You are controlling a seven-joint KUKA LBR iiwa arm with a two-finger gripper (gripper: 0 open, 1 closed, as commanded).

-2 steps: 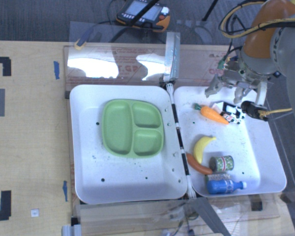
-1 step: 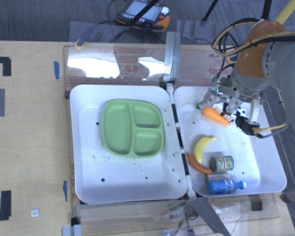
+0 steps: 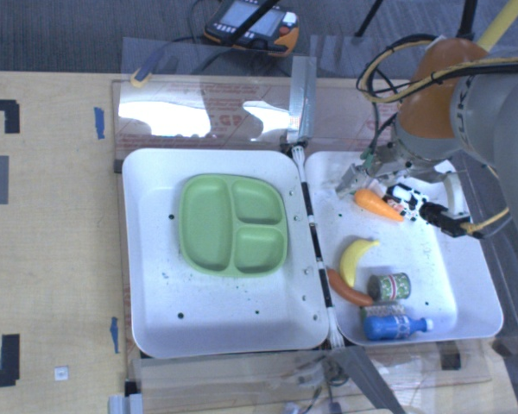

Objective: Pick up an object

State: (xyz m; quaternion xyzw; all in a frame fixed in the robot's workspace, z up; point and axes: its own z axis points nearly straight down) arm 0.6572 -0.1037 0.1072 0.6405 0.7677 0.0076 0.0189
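In the right bin (image 3: 475, 304), an orange carrot (image 3: 378, 203) lies near the far side. A yellow banana (image 3: 355, 258), a reddish sausage (image 3: 349, 290), a small green can (image 3: 389, 285) and a blue bottle (image 3: 395, 326) lie toward the near side. My gripper (image 3: 359, 176) hangs low over the far left part of this bin, just up and left of the carrot and close to it. Nothing shows as held. The grey arm with its orange band (image 3: 436, 89) comes in from the upper right.
A green divided plate (image 3: 233, 224) sits in the middle of the left bin (image 3: 147, 309). A metal divider (image 3: 300, 102) rises behind the seam between the bins. Black cables (image 3: 453, 222) trail from the wrist over the right bin's far right. A handheld device (image 3: 250, 22) lies beyond the bench.
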